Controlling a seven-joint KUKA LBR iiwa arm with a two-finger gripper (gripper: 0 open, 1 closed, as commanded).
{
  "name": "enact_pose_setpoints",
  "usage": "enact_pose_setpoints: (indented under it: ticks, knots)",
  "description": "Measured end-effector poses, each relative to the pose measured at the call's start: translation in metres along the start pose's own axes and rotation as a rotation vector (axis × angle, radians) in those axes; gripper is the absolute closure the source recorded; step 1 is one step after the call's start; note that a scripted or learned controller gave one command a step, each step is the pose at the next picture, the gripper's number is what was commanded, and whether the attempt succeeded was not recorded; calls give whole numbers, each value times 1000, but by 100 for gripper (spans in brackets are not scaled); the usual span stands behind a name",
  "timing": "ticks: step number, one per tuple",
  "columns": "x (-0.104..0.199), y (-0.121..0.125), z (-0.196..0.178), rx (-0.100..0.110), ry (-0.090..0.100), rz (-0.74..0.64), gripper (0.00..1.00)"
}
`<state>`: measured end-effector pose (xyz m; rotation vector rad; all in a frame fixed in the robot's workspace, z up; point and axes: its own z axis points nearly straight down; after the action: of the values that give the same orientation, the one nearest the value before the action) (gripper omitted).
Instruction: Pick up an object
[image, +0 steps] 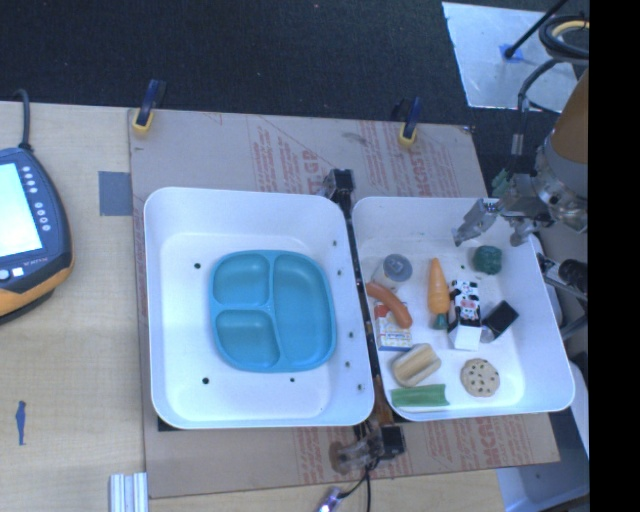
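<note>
The right bin (545, 400) holds several small toy foods. Among them are an orange carrot (437, 285), a dark green round piece (487, 259), a grey round lid (397, 268), a sausage (388, 303), a cow-print carton (465, 300), a black block (499, 318), a bread roll (416, 364), a cookie (480, 377) and a green bean pod (419, 396). My gripper (492, 236) hangs over the bin's far right corner, just above the dark green piece. It is open, and nothing sits between its fingers.
The left bin (165, 390) holds a blue divided plate (272, 308). A black clip (341, 183) sits where the two bins meet at the back. A handheld pendant (25, 225) lies on the bench at far left. Cables and arm hardware (560, 190) crowd the right side.
</note>
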<state>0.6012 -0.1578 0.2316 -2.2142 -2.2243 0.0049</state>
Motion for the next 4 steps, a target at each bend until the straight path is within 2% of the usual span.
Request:
enact_pose_setpoints:
  ticks: [1, 2, 3, 4]
  knots:
    - [-6, 3, 141, 2, -1, -1, 0]
    - [14, 56, 139, -2, 1, 1, 0]
    - [15, 17, 140, 1, -1, -1, 0]
    - [14, 16, 130, 3, -2, -3, 100]
